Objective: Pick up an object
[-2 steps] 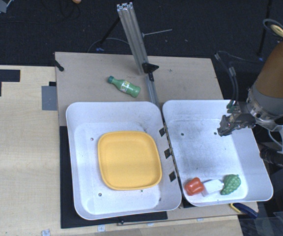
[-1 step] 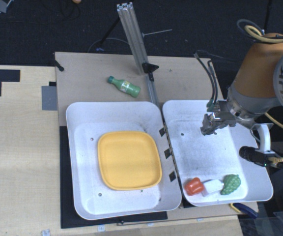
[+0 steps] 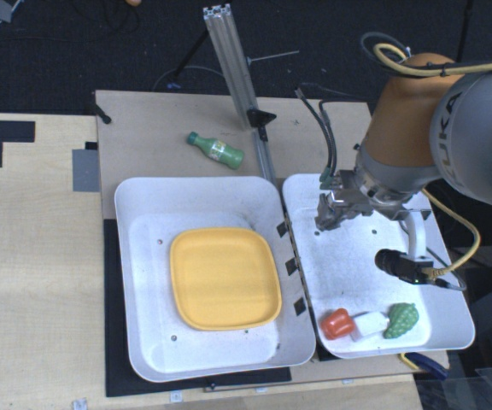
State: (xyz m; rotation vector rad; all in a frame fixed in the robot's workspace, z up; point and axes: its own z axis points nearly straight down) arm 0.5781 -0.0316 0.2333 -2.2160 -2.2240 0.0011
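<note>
Pale wooden table (image 3: 32, 254) seen against dark floor; small green plastic bottle (image 3: 215, 149) laid on it behind bins. Yellow square plate (image 3: 225, 278) seated in left white bin (image 3: 135, 229). In right white bin (image 3: 451, 327), red pepper (image 3: 337, 323), white block (image 3: 369, 325), green bumpy toy (image 3: 401, 319) grouped at near edge, well apart from tool (image 3: 330, 216) raised over far left part. Tool's finger state cannot be told.
</note>
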